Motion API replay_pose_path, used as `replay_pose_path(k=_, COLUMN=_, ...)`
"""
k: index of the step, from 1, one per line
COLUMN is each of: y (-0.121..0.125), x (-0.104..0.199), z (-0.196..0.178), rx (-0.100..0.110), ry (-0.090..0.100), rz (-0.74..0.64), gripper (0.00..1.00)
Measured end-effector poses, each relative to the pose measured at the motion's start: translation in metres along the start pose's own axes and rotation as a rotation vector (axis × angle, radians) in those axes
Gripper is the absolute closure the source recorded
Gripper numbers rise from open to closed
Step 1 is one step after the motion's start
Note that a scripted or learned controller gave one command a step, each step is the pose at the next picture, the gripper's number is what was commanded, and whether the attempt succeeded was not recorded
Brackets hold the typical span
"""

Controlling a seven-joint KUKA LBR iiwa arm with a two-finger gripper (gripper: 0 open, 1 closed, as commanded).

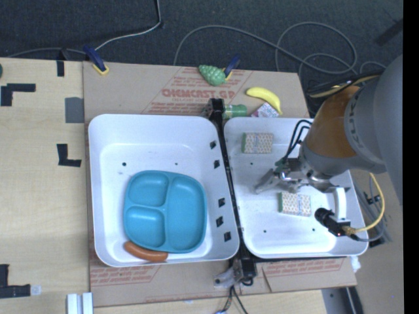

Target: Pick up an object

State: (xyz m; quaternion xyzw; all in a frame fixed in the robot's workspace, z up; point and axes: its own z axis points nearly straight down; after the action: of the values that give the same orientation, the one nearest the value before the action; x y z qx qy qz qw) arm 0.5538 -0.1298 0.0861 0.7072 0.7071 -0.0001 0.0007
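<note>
White plastic is what I am working over, two shallow bins side by side: the left bin (105,136) carries a blue divided plate (165,210) near its front edge with an orange sausage-shaped toy (146,252) just against the plate's front rim, and the right bin (262,237) carries two checkered sponge-like pads, one (257,142) by the back edge and one (295,204) toward the front right corner. My gripper (278,177) sits low over the middle of the right bin; I judge its fingers slightly apart with nothing between them, though the wrist hides much of them. The nearer pad lies just beside the fingers on their front side, not between them, so closing here would likely pinch air or merely nudge the pad. A flat pad also offers little to grip, and may slide toward the bin's front wall.
</note>
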Motion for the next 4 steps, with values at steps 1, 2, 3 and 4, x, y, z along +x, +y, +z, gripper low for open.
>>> replay_pose_path(k=1, y=0.089, x=0.035, z=0.001, rx=-0.002, ry=0.001, rz=-0.003, gripper=0.0)
replay_pose_path(k=2, y=0.115, x=0.036, z=0.001, rx=0.0, ry=0.001, rz=-0.003, gripper=0.0)
replay_pose_path(k=3, y=0.115, x=0.036, z=-0.008, rx=0.001, ry=-0.002, rz=-0.004, gripper=1.0)
replay_pose_path(k=4, y=0.029, x=0.038, z=-0.099, rx=-0.001, ry=0.0, rz=-0.001, gripper=1.0)
